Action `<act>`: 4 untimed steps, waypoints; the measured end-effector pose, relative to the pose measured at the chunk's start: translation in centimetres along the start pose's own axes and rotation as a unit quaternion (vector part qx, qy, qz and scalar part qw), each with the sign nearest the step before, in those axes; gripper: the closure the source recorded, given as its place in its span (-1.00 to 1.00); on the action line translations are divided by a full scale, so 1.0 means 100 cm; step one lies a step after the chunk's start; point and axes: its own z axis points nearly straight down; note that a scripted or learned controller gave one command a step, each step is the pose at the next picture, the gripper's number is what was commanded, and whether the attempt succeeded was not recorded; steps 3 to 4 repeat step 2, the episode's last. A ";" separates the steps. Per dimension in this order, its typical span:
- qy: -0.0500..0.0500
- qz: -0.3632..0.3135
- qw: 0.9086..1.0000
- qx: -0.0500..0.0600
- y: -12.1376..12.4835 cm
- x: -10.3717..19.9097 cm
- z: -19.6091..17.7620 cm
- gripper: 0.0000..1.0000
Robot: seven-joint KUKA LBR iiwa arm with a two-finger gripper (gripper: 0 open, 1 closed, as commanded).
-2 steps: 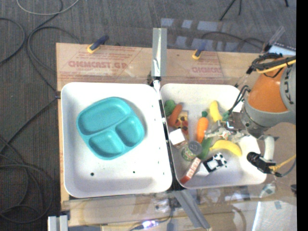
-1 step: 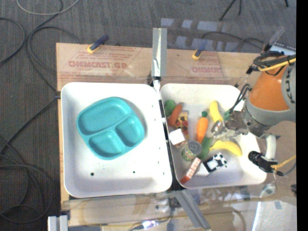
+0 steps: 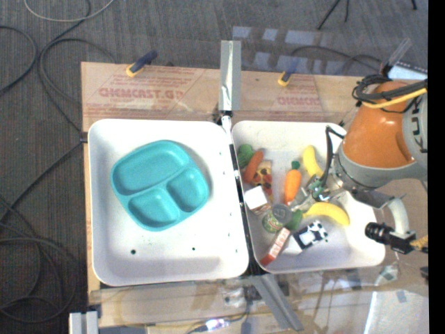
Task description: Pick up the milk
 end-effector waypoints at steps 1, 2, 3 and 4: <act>-0.008 -0.020 1.000 -0.015 -0.004 0.003 0.037 1.00; 0.000 -0.069 0.998 0.000 -0.008 0.049 -0.011 1.00; 0.000 -0.069 0.998 0.000 -0.008 0.049 -0.011 1.00; 0.000 -0.069 0.998 0.000 -0.008 0.049 -0.011 1.00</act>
